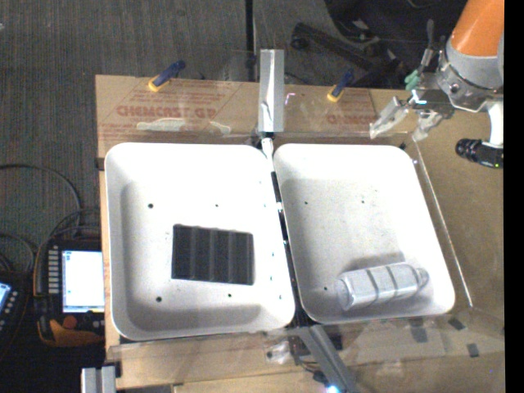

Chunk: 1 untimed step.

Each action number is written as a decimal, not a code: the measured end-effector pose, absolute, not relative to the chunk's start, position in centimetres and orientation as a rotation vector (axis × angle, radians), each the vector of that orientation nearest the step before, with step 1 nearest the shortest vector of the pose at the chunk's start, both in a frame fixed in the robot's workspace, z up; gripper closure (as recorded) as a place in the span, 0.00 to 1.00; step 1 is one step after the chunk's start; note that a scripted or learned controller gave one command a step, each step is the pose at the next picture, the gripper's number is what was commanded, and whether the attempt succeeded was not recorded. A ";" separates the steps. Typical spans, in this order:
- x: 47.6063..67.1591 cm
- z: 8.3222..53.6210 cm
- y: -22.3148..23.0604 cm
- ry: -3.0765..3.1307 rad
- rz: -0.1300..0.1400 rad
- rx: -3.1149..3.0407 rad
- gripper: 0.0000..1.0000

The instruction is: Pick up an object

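1. Camera view: two white bins side by side on the bench (458, 219).
2. Left bin (123, 178): one dark ribbed block (213, 255).
3. Right bin (409, 178): one grey ridged object (382, 284), near front wall.
4. Gripper (407, 119) beyond right bin's far corner; jaws spread, holding nothing.

Dark carpeted floor (123, 23) surrounds a brown tabletop (196, 109) carrying blue-and-yellow clamps (166, 75); cables (49, 187) and a lit handheld control pendant (70, 281) lie at left.

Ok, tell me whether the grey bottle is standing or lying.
Lying. The grey bottle rests on its side along the right bin's near edge.
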<state>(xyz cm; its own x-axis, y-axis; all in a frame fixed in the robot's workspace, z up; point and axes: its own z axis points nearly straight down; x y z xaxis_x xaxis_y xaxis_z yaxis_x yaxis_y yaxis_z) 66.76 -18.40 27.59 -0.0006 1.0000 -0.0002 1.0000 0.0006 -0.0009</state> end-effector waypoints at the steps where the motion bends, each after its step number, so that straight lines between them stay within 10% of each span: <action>1: 59.4 11.3 -14.6 -2.343 0.000 -2.089 0.00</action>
<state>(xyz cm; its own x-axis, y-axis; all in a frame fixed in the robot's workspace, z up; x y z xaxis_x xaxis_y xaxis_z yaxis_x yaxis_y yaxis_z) 59.40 -14.62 11.33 -0.1145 0.9934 0.0018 0.9934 0.1145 -0.0016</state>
